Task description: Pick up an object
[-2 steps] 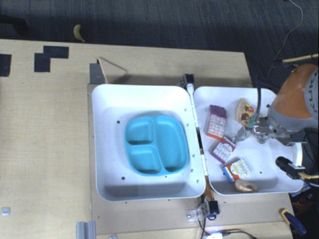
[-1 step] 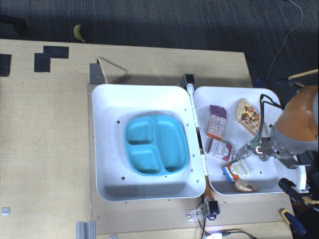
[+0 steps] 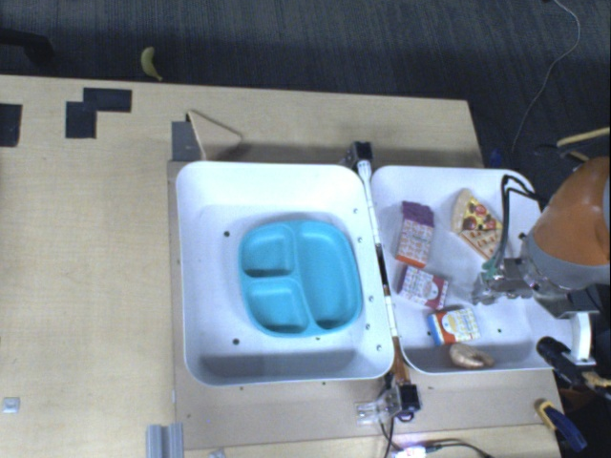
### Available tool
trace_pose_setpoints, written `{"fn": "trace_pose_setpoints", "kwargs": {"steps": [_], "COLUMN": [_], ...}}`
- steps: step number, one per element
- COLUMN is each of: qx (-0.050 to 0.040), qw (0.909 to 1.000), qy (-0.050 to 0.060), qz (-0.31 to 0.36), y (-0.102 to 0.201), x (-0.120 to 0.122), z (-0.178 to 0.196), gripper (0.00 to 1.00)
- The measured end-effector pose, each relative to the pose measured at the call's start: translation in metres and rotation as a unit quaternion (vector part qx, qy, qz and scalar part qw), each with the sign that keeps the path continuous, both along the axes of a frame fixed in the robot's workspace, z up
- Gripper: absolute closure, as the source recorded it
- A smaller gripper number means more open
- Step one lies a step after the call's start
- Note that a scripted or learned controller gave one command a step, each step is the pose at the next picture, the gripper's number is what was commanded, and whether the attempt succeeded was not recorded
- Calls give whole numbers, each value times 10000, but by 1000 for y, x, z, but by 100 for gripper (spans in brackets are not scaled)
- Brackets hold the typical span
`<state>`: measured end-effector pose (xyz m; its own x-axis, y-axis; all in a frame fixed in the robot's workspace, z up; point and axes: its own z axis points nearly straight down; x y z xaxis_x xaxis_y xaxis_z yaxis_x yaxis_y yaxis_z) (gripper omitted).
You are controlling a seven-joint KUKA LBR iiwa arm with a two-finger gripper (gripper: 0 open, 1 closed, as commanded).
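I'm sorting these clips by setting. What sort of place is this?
Probably a robotics lab test bench: two white bins fixed on a plywood bench, toy food such as a pizza slice, black tape marks, and loose cables over carpet.

Pale wooden bench [image 3: 86,284] with black tape patches [image 3: 95,111] near its far left edge, dark grey carpet [image 3: 286,27] beyond, thin cable [image 3: 558,51] trailing across the carpet
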<state>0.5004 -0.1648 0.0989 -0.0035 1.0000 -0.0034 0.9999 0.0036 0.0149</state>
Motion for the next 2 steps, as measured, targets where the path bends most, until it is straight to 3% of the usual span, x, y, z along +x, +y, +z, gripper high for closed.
{"fn": "trace_pose_setpoints", "kwargs": {"steps": [1, 2], "qx": [1, 0], "qw": [10000, 10000], "qy": [2, -18], "qz": [2, 11], "y": [0, 1], "x": [0, 2], "z": [0, 11], "gripper": [0, 100]}}
